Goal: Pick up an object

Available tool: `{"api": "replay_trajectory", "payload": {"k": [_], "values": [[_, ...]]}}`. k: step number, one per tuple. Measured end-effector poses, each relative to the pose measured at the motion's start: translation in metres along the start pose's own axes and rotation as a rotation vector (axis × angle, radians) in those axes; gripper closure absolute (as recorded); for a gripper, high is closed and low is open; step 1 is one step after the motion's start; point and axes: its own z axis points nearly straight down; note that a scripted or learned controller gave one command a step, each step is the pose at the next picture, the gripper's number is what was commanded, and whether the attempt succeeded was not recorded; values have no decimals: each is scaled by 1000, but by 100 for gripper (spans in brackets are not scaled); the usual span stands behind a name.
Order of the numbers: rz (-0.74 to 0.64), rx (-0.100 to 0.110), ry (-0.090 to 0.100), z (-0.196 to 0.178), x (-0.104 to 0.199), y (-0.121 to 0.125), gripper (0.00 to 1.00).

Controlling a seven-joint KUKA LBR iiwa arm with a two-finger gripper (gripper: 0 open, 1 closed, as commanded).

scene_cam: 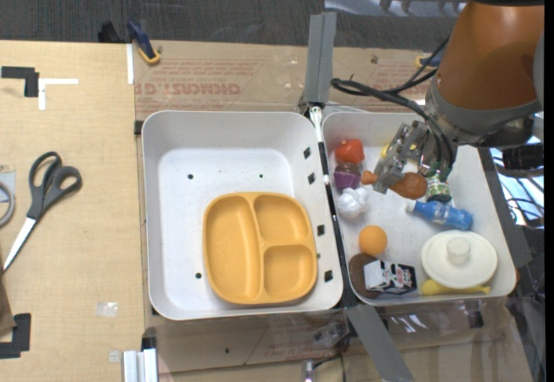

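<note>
- The scissors (43, 190) lie on the desk (69, 285), out of the way.
- The yellow plate (260, 248) sits alone in the left bin (164, 198).
- The gripper (400, 165) hangs low in the right bin (493, 190), just beside a brown toy (409, 186). I cannot tell its state.

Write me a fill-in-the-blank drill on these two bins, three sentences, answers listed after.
1. The yellow divided tray lies in the ____ bin.
2. The orange ball lies in the ____ bin.
3. The scissors lie outside both bins, on the ____ side of the bench.

Missing words: left; right; left
</note>
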Motion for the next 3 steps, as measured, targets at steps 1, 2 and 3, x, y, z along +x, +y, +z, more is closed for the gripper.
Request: {"api": "replay_trajectory", "payload": {"k": [1, 2, 3], "values": [[-153, -1, -1, -49, 34, -78, 100], [-204, -1, 1, 42, -9, -34, 100], [-735, -3, 0, 106, 7, -90, 100]]}}
